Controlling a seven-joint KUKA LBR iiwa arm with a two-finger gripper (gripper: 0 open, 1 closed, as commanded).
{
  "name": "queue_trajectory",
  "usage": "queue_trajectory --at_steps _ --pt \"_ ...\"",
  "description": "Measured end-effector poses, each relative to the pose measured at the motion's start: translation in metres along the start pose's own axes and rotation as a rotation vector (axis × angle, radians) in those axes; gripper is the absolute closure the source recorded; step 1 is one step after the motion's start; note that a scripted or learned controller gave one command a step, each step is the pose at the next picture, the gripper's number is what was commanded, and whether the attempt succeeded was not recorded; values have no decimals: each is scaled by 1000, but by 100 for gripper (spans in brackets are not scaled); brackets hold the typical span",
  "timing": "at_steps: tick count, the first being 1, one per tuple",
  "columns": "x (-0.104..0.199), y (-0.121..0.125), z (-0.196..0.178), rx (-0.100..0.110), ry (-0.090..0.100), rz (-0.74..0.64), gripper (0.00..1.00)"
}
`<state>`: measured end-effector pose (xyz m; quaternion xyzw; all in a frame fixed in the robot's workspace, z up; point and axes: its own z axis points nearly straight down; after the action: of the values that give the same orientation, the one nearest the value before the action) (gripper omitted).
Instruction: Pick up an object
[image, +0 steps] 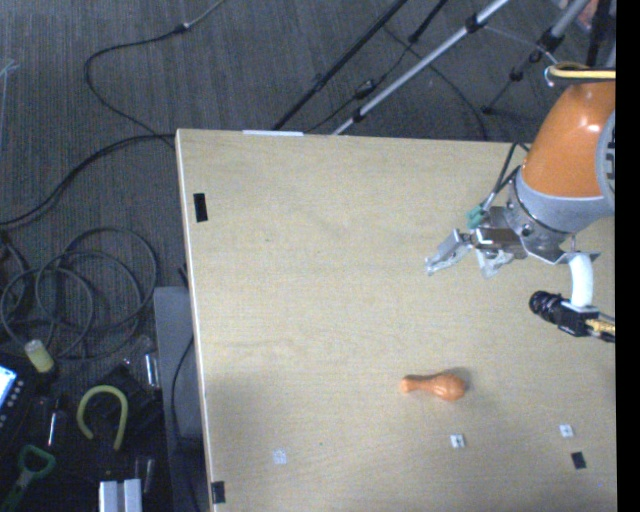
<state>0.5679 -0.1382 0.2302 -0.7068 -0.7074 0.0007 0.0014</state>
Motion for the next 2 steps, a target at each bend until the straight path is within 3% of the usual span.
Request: queue_trajectory --at_steps 1,2 --pt "-65 28 67 0 -2 -42 0" --pt "-85 63 147 0 -4 -16 0"
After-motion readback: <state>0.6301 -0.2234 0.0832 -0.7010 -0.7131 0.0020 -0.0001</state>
